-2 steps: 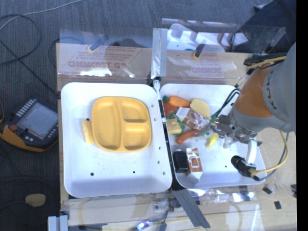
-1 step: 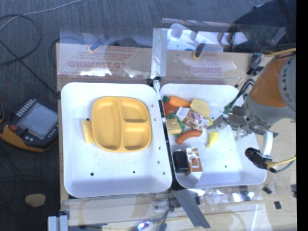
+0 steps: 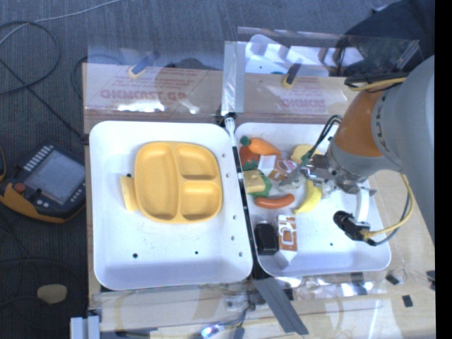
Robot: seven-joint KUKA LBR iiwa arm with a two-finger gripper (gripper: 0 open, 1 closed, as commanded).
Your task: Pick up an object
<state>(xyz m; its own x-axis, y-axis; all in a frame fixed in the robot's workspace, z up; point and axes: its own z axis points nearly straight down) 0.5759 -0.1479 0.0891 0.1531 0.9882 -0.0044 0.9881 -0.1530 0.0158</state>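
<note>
I am hovering my end effector (image 3: pixel 305 177) over the right bin (image 3: pixel 332 260), beside the banana (image 3: pixel 309 199); its grip I cannot tell.

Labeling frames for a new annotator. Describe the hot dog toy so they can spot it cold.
Start at the right white bin, the one the arm reaches into. In its clutter of toy food, look just left of the yellow banana. The hot dog is the long, thin reddish-orange piece lying roughly level, lower than the fatter orange carrot.
</note>
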